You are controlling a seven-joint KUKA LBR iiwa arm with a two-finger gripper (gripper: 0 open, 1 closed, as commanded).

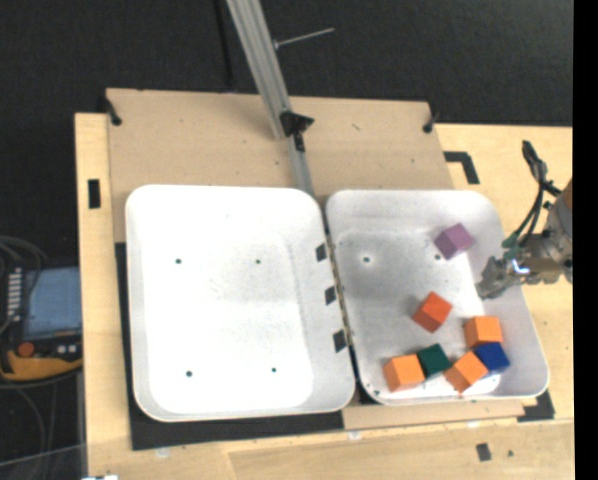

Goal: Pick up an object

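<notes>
We see the gripper (494,276) at the right bin's (379,218) right rim, over the bin's edge; can't tell how the jaws stand or whether they hold anything. In that bin: 1 purple block (454,239), 4 orange blocks, nearest (432,311), 1 green (434,359), 1 blue (490,356). The left bin (229,298) sits beside it on the worktop (209,133).

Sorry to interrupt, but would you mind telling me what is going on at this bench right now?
A robot arm is reaching in from the right, its gripper at the right rim of the right bin. That bin holds loose blocks: a purple block nearest the gripper, an orange block mid-bin, and a cluster of orange, green and blue ones by the front edge. Nothing appears picked up yet. The left bin sits beside it.
</notes>
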